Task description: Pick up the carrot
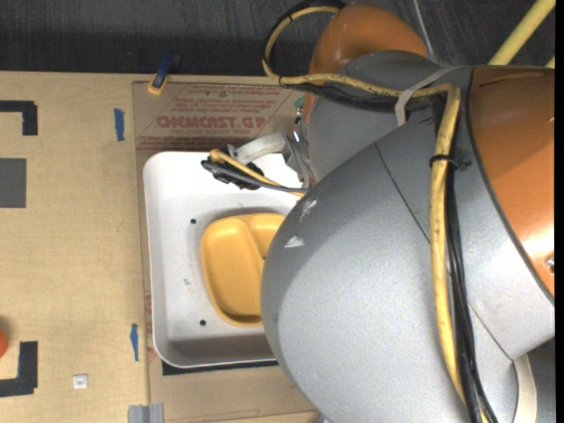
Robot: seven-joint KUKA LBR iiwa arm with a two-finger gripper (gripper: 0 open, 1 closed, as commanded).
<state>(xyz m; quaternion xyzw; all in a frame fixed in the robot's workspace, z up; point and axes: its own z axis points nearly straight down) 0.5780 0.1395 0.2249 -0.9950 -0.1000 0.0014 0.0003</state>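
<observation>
The grey arm [397, 263] with its orange band [520, 174] looms across the right half of the view and hides the right part of the white bin [167, 236]. My gripper [295, 152] is partly seen at the bin's far edge, mostly covered by the arm. In the bin lies a yellow dish-shaped thing [233, 267], half under the arm. A small orange-red thing [3, 344] is cut off by the left edge of the view, outside the bin; I cannot tell what it is.
The bin sits on a brown cardboard sheet [220, 113] with red print. Left of it the pale bench top [70, 236] carries black corner marks [25, 117] and bits of blue tape [119, 123].
</observation>
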